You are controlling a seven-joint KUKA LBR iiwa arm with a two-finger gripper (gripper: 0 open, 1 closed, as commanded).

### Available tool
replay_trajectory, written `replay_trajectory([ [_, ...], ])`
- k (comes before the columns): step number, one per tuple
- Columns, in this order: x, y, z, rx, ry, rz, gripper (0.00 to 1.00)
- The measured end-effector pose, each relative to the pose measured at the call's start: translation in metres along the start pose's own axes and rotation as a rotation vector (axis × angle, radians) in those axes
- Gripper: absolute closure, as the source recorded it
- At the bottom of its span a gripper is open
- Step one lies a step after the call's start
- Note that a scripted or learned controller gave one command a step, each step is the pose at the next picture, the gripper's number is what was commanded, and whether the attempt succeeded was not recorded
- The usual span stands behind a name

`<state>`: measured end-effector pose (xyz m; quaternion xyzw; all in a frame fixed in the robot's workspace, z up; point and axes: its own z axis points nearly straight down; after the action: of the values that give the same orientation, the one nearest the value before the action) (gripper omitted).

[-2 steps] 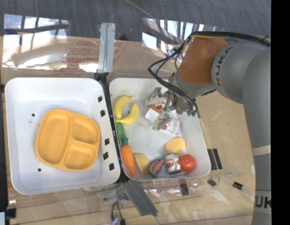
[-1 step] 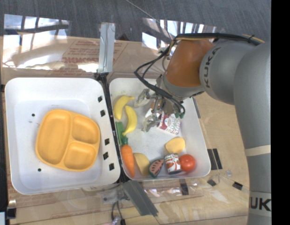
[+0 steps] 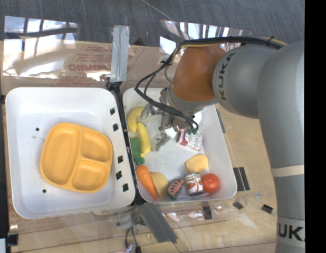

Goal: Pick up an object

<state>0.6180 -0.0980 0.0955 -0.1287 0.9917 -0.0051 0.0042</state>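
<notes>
yellow plastic banana lies at nine o'clock of my gripper, whose metal fingers hang apart over the right white bin, clamping nothing, poised to descend.

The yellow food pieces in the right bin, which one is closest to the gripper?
The banana, lying along the bin's left wall just left of the gripper; the other yellow pieces sit lower, toward the near wall.

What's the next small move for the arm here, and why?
Probably a short drop straight down. The gripper hangs low in the right bin, right beside the banana, with nothing seen between its fingers. The banana looks like the nearest target, though the green piece lies tight against it, so a slight shift toward the banana first might help.
</notes>
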Motion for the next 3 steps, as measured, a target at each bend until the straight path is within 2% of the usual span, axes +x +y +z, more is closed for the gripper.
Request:
replay_trajectory([
  [1,0.042,0.010,0.001,-0.003,0.002,-0.089,0.00],
  [2,0.073,0.020,0.000,-0.001,-0.001,-0.102,0.00],
  [3,0.070,0.021,-0.012,0.003,-0.007,-0.109,1.00],
])
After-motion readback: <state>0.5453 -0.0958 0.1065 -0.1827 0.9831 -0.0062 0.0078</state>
